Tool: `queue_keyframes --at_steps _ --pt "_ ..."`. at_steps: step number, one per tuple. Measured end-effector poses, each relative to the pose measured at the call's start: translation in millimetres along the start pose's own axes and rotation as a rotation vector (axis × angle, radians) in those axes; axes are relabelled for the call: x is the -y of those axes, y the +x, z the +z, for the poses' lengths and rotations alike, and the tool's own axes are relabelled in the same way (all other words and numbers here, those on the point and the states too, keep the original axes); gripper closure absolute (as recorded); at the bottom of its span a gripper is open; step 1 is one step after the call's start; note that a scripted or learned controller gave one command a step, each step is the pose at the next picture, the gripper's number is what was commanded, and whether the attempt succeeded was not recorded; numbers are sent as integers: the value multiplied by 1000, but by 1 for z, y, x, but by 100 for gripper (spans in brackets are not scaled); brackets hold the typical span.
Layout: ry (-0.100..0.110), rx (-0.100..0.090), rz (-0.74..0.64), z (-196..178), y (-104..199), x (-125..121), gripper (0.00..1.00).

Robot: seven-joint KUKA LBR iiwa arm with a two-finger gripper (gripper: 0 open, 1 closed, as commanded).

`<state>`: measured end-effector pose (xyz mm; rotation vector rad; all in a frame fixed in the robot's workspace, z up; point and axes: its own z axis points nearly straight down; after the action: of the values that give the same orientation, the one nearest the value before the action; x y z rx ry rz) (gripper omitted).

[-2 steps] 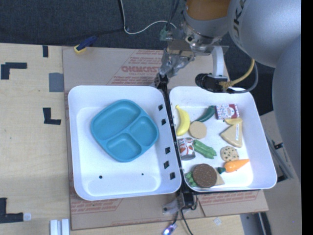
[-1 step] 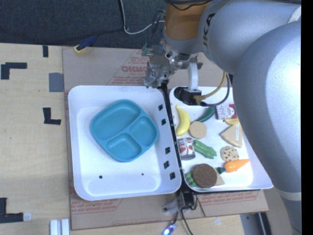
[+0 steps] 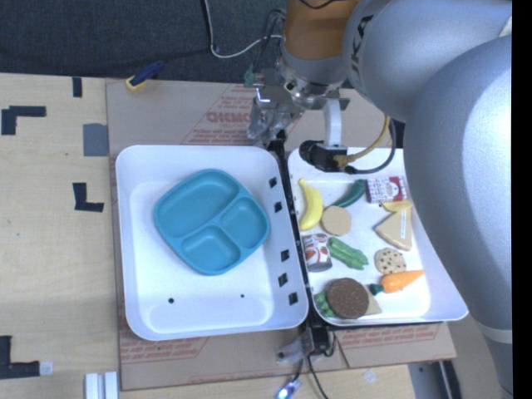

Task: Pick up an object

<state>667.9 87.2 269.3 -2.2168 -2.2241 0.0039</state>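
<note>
1. You can't tell the gripper's [image 3: 273, 123] state; it's a dark blur.
2. The arm [image 3: 432, 98] hides the right bin's [image 3: 449, 310] far corner.
3. The gripper hovers above the bins' far edge; the banana [image 3: 310, 206] lies in the right bin.

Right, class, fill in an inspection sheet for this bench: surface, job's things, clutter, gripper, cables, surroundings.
Surface: cardboard sheet under two white bins, left bin, right bin.
Job's things: banana, carrot, burger, can, cookie and other toy foods in the right bin.
Clutter: blue divided plate in the left bin.
Gripper: gripper above the bins' far edge; finger state unclear.
Cables: cable at the back.
Surroundings: yellow-blue clip on the bench.
</note>
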Motion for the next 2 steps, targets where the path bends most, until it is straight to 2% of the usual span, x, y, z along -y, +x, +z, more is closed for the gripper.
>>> queue_keyframes --at_steps 1,2 --pt "8 3 7 70 -52 35 100" --pt "3 1 4 87 -68 53 100"
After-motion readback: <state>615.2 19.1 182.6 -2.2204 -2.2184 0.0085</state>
